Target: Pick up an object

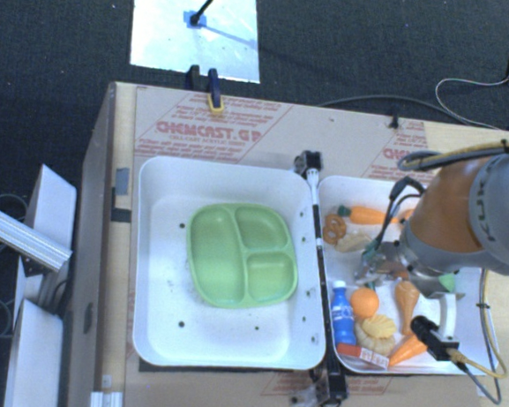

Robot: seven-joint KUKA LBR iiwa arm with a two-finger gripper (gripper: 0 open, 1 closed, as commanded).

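In the right bin, the tool hangs over crowded toys; I cannot tell its grip. It could bump the orange ball away.

We see a worktop covered in printed brown paper standing on dark carpet, with a shiny sheet lying beyond it, a cable trailing at upper right, and aluminium rails at left.

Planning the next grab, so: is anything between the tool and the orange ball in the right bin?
Nothing visible: the tool hangs just above the orange ball, with the blue bottle close beside the ball.
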